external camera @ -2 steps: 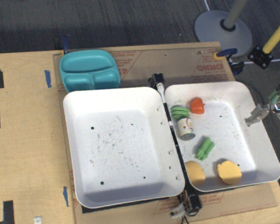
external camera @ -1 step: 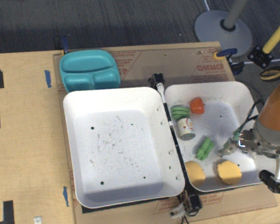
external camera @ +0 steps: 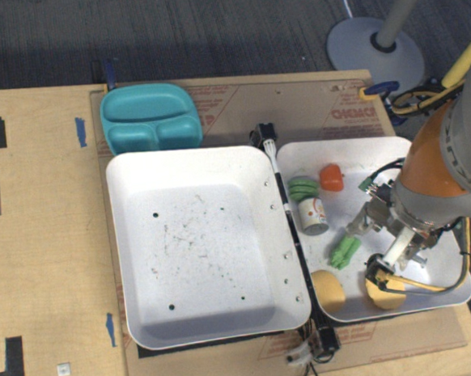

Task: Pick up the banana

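Banana: lay in the right bin, against its near wall.
Pincer: hung over the same bin, beside a green toy.
Pincer state: could not be told.

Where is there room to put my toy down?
The left bin has a wholly bare floor, in front of the teal tray. The right bin is crowded: can, green pieces, banana and the arm.
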You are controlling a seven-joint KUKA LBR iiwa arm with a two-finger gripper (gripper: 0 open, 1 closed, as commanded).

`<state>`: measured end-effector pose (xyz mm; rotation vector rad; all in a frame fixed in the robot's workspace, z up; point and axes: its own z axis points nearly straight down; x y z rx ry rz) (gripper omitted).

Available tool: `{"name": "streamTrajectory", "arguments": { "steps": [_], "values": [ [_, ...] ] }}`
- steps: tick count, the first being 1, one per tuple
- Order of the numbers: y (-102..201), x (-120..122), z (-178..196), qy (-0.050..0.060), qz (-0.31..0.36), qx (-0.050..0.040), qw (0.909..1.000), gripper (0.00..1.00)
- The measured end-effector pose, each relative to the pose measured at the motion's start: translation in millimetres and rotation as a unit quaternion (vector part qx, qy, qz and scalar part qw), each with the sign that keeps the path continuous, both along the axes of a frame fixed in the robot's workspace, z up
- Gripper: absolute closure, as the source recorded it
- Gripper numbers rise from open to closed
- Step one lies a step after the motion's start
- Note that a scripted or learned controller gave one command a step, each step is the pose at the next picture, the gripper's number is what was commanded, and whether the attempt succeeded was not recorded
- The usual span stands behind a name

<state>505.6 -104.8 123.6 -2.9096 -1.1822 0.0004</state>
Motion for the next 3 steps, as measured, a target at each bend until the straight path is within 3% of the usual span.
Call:
{"name": "streamTrajectory", "arguments": {
  "steps": [1,2,3],
  "values": [
    [120,-26,61,0.0,-0.009,0.0007,1.0,0.0],
    [202,-26,22,-0.001,0.003,-0.0025,1.0,0.0],
    [220,-22,2,-0.005,0.013,-0.0057,0.9999,0.0]
  ]
}}
